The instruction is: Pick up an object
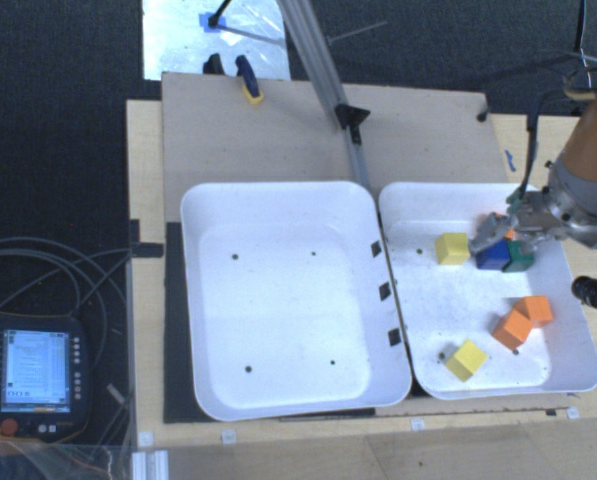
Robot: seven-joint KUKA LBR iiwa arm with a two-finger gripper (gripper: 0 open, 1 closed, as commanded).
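Note:
The right bin (418, 208) holds several small blocks. A yellow block (452, 249) lies near its upper middle, with a blue block (494, 257) and a green block (520, 259) touching each other just to its right. My gripper (500, 231) hangs low over the blue and green blocks, at their far edge, and partly covers them. An orange block pair (523, 321) sits lower right. A second yellow block (467, 359) lies near the front wall.
The left bin (208, 218) stands beside the right one, their walls meeting at the middle. A slanted metal pole (318, 53) crosses the back of the bench. A teach pendant (33, 373) lies at the left, off the bench.

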